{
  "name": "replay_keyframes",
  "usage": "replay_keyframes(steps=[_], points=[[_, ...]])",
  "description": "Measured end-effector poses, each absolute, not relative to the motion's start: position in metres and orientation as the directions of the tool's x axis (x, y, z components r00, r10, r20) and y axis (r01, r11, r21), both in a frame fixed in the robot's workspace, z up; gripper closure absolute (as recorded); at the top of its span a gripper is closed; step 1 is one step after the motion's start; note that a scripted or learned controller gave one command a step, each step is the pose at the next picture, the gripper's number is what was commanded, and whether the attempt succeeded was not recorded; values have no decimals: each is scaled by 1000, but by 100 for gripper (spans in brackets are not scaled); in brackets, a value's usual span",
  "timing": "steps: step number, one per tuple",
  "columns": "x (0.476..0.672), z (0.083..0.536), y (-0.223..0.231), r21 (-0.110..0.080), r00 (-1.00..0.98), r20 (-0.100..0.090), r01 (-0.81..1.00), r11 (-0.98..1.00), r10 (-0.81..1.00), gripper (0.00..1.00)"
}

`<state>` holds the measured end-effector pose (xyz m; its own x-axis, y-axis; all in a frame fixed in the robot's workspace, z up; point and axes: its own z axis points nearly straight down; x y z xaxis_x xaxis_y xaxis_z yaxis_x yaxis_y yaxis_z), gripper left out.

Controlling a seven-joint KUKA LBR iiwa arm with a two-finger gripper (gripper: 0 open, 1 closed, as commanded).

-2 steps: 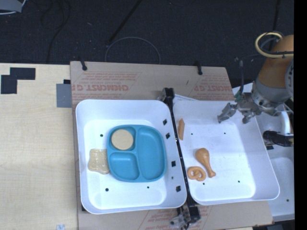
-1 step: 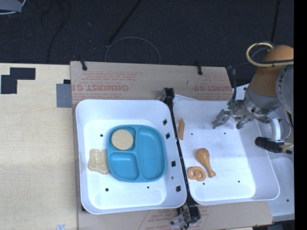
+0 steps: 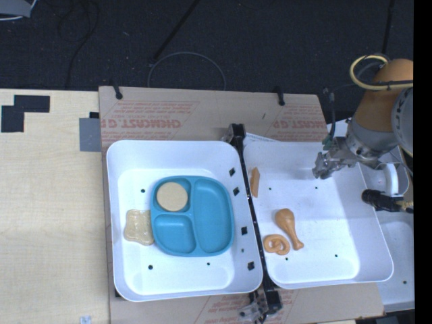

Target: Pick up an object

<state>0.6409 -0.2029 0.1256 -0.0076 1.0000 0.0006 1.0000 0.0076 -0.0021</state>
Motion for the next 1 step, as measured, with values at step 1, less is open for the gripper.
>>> replay_keyframes(steps=[1], points=[[643, 188, -198, 5, -2, -1, 1000, 2, 1000, 100]])
